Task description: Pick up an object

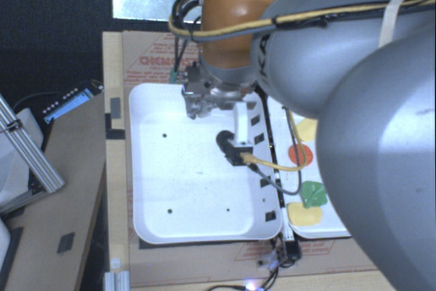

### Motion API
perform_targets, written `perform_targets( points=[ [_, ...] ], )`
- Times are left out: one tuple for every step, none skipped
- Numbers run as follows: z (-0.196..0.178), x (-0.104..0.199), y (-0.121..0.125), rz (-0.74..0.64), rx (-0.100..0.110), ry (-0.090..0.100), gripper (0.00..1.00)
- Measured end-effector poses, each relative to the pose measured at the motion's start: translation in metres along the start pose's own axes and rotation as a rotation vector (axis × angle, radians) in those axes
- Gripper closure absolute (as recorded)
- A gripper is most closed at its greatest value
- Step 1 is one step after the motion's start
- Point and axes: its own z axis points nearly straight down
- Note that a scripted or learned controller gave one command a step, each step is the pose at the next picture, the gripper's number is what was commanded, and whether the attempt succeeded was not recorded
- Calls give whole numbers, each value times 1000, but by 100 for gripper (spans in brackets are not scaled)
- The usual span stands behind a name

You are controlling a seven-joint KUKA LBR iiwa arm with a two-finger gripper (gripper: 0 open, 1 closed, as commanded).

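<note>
Two white bins sat side by side on the counter (pixel 117 215). The tool (pixel 197 104) hung over the far part of the left bin (pixel 157 215); whether it was apart or together could not be told. The right bin (pixel 320 232) showed four things: two yellow pieces (pixel 306 127) (pixel 304 215), one orange piece (pixel 300 155) and one green piece (pixel 314 193).

The grey arm (pixel 340 78), with its orange band (pixel 238 3) toward twelve o'clock, reaches in from three o'clock. Its tool (pixel 197 108) hangs over the twelve o'clock part of the left bin (pixel 184 180). In the right bin (pixel 320 234), beside the arm, four things run from twelve towards six: a pale yellow piece (pixel 308 127), an orange disc (pixel 300 155), a green piece (pixel 313 193) and a yellow piece (pixel 304 215).
</note>
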Motion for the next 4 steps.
perform_targets(
  points=[
    [42,33,-22,7,11,-6,100],
    [44,-3,-70,15,13,-8,100],
    [88,20,-107,10,13,-6,100],
    [75,32,-105,10,9,-6,100]
  ],
)
